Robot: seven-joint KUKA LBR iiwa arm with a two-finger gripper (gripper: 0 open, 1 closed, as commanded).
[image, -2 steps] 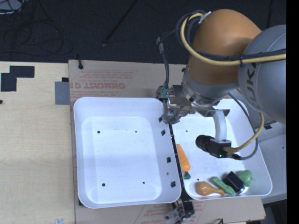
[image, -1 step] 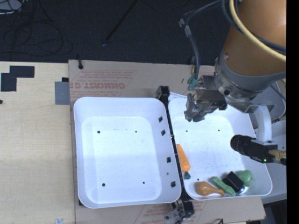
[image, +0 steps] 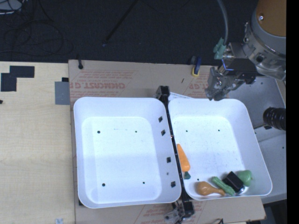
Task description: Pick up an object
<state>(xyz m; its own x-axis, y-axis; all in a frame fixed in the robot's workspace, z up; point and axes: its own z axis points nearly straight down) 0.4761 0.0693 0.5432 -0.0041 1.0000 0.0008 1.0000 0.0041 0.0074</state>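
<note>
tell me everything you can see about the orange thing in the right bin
The orange object is a small, elongated piece, carrot-like, smooth and plastic-looking. It lies flat on the floor of the right bin, hard against that bin's left wall, its long axis running roughly along the wall. A small dark green bit sits at its near end, seemingly touching it or part of it. It lies apart from the cluster in the near corner.
</note>
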